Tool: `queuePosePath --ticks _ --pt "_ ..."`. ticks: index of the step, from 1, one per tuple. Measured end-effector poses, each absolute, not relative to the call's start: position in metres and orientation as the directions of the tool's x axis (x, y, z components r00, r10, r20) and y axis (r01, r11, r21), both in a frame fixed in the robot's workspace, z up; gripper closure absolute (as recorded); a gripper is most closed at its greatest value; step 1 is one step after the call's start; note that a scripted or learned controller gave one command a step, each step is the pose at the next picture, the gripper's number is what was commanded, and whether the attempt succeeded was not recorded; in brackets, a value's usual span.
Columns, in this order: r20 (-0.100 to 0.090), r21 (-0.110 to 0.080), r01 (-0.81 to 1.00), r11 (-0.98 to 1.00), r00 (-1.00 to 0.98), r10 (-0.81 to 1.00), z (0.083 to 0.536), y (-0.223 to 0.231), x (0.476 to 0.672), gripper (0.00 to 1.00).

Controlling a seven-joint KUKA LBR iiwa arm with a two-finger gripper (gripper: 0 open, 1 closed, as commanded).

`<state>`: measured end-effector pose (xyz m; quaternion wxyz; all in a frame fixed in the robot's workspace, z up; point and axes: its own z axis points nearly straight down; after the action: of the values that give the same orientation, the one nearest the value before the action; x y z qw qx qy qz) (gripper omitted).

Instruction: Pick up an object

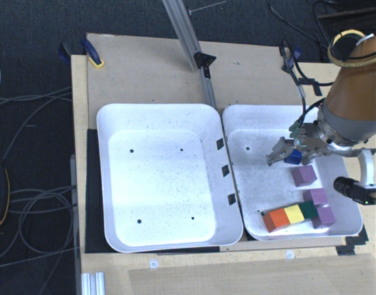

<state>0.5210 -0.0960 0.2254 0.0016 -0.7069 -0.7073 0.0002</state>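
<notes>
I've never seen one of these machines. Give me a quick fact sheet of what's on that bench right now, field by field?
arm: grey with an orange band, reaching in from the right over the right bin
gripper: low over the right bin, next to a small blue block; whether it holds the block cannot be told
purple blocks: one below the gripper, more near the bin's lower right
striped block: orange, yellow and green bar at the bin's front edge
left bin: white, speckled

Even, bright light; soft shadows; sharp.
</notes>
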Motion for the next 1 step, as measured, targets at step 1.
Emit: queuePosePath --ticks 1 --pt "0.001 -0.001 1.000 0.001 0.000 1.000 0.2254 -0.0961 0.5211 0.00"
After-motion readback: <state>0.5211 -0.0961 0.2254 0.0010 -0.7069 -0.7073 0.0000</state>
